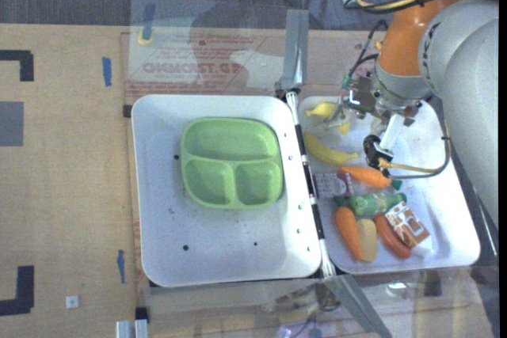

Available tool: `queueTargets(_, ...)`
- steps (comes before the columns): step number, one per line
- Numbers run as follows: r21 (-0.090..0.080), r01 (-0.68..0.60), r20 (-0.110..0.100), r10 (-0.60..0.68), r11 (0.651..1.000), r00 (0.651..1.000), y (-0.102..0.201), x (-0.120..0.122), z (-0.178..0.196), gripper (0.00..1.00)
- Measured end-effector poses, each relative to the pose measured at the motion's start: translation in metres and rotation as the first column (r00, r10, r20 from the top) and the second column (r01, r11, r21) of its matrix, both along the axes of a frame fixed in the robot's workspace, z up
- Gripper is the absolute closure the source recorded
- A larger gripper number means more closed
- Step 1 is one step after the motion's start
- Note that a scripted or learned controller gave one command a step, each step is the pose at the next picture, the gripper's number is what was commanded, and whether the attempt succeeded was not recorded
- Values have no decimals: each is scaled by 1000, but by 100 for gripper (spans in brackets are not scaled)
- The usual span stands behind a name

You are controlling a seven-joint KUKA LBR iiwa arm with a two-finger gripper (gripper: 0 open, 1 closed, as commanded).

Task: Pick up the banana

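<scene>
While I am hanging my gripper (348, 108) over the far end of the right bin (458, 194), I cannot tell how it is set or whether it has hold of anything — the wrist is blocking my view of its working end. Everything I am describing sits relative to the banana (326, 150), which is lying flat on the bin floor close to the wall shared with the left bin (158, 194), just on the near side of my gripper and apparently not lifted. A carrot (366, 176) is lying just beyond the banana's near tip, and farther on that side a second carrot (346, 228), a green item (371, 204) and a small carton (406, 224) are crowding together. Across the dividing wall from the banana, a green divided plate (231, 162) is resting in the left bin. I am judging the banana to be light, smooth and curved, probably a toy with a slick skin — so I would be taking it across its thick middle, where the curve is least likely to squirt out sideways.
</scene>
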State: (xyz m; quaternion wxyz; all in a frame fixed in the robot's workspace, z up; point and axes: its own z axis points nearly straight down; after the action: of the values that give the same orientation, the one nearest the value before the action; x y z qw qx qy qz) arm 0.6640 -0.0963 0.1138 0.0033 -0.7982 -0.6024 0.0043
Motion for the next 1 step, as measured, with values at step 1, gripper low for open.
queueTargets(1, 1, -16, -4, 16, 1000, 1000, 2, 1, -28, 0)
